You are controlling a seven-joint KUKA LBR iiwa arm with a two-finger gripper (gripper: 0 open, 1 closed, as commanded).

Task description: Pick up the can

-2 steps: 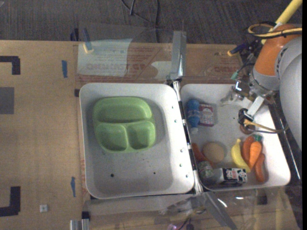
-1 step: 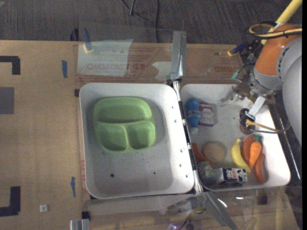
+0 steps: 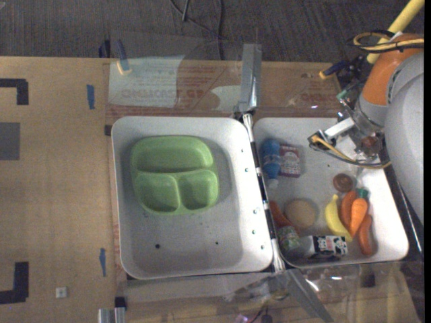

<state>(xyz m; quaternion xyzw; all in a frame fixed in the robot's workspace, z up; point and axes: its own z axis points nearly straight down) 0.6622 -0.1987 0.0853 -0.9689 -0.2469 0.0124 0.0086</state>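
Observation:
The can (image 3: pixel 291 160), red and white, lies on its side in the right bin (image 3: pixel 397 244), near that bin's far left corner and right beside a blue bottle (image 3: pixel 271 157). My gripper (image 3: pixel 363 145) hangs over the far right part of the same bin, well to the right of the can and apart from it. Cables and the wrist body cover its tip. Nothing shows as held in it.
The right bin also holds a brown disc (image 3: pixel 344 182), a banana (image 3: pixel 334 217), carrots (image 3: pixel 358 210), a tan bun (image 3: pixel 301 212), a small carton (image 3: pixel 329 245) and a green item (image 3: pixel 289 237). In the left bin (image 3: pixel 128 247) lies a green divided plate (image 3: pixel 175 173).

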